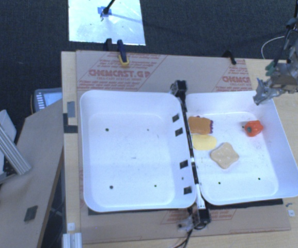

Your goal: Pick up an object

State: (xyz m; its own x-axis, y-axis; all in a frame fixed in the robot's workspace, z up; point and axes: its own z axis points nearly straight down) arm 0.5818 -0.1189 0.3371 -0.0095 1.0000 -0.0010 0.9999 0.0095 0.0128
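A: Start with the camera view. Where is the arm?

B: It comes in at about two o'clock. The gripper hangs over the far right rim of the right bin, its tips pointing down and to the left.

A: Are the jaws wide or narrow?

B: I cannot tell; the tips are small and blurred against the rim. Nothing shows between them.

A: What lies in that bin?

B: Four things, all in its upper half. An orange-red piece sits at roughly three o'clock from the bin's middle, apart from the rest and below the gripper. An orange block with a purple edge rests near the inner wall at about ten o'clock. A flat yellow piece lies just beneath it, touching or nearly so. A tan, toast-like piece sits at five o'clock from the yellow one, just beside it.

A: And the other bin?

B: The left bin stands just beside the right one, joined by black clips along the shared wall.

A: Anything underneath?

B: A cardboard sheet with red lettering lies under both bins.
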